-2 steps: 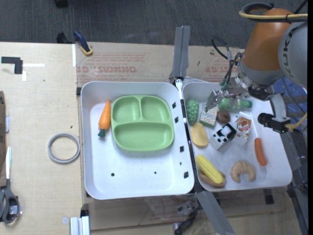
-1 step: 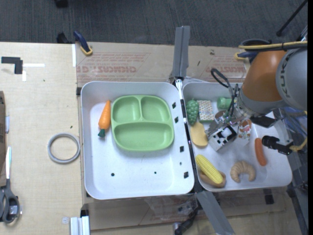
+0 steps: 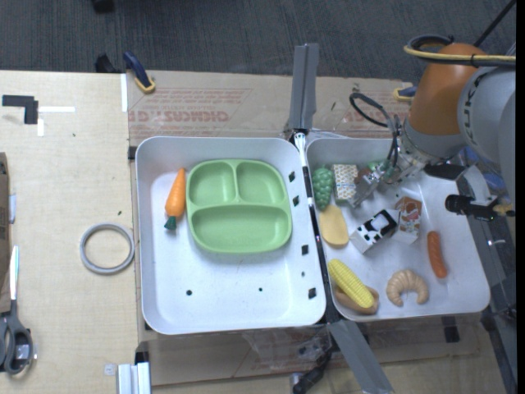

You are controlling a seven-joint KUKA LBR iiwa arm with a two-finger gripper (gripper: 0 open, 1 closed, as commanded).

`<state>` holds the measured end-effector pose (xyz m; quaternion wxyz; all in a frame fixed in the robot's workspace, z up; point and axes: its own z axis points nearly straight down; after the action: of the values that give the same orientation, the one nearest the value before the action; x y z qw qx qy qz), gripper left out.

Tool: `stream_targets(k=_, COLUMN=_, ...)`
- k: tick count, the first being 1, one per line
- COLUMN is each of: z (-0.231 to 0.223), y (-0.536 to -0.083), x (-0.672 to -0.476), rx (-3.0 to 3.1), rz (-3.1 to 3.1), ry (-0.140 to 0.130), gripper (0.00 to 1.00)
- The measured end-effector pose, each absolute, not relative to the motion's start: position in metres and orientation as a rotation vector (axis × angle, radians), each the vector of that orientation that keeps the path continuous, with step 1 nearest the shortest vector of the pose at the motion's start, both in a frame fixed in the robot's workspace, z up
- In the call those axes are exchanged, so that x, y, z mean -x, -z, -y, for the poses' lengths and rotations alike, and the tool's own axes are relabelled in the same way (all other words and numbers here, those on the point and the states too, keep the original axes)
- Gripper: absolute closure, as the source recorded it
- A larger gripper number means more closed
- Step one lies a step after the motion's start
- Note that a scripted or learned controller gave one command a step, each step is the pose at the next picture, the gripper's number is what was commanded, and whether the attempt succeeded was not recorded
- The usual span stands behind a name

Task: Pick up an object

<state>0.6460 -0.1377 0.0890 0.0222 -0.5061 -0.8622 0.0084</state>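
The scissors (image 3: pixel 15 335) are cut off by the left edge.

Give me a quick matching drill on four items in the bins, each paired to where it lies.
Things:
1. carrot
2. corn cob
3. croissant
4. sausage

Places:
A. right bin, near its right wall
B. left bin, left of the green tray
C. right bin, front left corner
D. right bin, front, right of the corn

Pairs: 1-B, 2-C, 3-D, 4-A
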Motion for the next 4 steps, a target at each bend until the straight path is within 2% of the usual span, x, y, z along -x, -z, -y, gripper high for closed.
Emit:
stream_targets(k=1, z=0.150, y=-0.159, x=-0.658, rx=1.902, rz=2.496, ry=-0.006, gripper=0.00)
stream_targets(k=2, z=0.197, y=-0.115, x=-0.654, rx=1.805, rz=2.551, ry=-0.016, gripper=0.00)
stream_targets(k=3, z=0.191, y=-0.185, x=-0.659, rx=1.806, rz=2.571, ry=-0.002, gripper=0.00)
stream_targets(k=4, z=0.202, y=-0.097, x=-0.663, rx=1.814, rz=2.579, ry=0.006, gripper=0.00)
